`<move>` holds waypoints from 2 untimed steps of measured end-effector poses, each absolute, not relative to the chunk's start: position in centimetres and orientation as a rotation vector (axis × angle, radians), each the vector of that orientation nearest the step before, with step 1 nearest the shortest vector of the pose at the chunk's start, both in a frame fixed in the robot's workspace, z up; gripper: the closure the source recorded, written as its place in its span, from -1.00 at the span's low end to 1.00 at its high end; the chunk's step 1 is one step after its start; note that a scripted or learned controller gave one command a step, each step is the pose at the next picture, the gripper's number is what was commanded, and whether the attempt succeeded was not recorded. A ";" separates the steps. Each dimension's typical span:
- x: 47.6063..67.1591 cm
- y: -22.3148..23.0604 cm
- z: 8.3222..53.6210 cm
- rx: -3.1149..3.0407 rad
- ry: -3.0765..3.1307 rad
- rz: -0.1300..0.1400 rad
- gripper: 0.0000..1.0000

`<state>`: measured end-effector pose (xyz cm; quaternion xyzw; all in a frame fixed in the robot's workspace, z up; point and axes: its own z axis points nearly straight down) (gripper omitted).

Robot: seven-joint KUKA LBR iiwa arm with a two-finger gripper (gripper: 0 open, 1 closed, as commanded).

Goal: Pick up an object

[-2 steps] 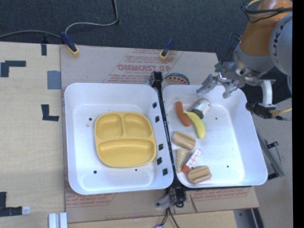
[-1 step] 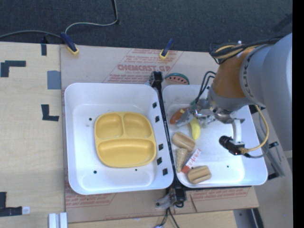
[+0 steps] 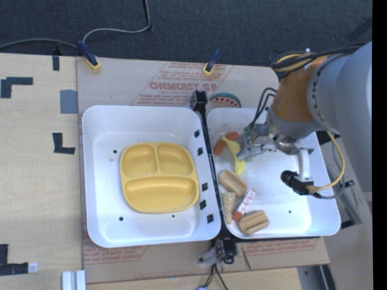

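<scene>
Gripper [image 3: 247, 145] low in right bin [image 3: 314, 222], near its back-left corner; can't tell finger state. Yellow banana-like pc [image 3: 233, 151] right under/beside tips, long axis running back-left to front-right. Toy hotdog [image 3: 232, 182], red-white packet [image 3: 244, 203], second roll [image 3: 253, 221] toward front edge. Yellow divided plate [image 3: 159, 177] in left bin [image 3: 97, 180], well apart.

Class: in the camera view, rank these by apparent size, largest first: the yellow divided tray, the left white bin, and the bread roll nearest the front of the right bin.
1. left white bin
2. yellow divided tray, lying inside that bin
3. bread roll, plainly the smallest
</scene>
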<state>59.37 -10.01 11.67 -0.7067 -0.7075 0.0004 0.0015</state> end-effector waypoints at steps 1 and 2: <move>59.4 -10.0 11.7 -2.218 -2.221 0.001 -1.00; 59.4 -9.9 12.6 -2.216 -2.220 0.001 1.00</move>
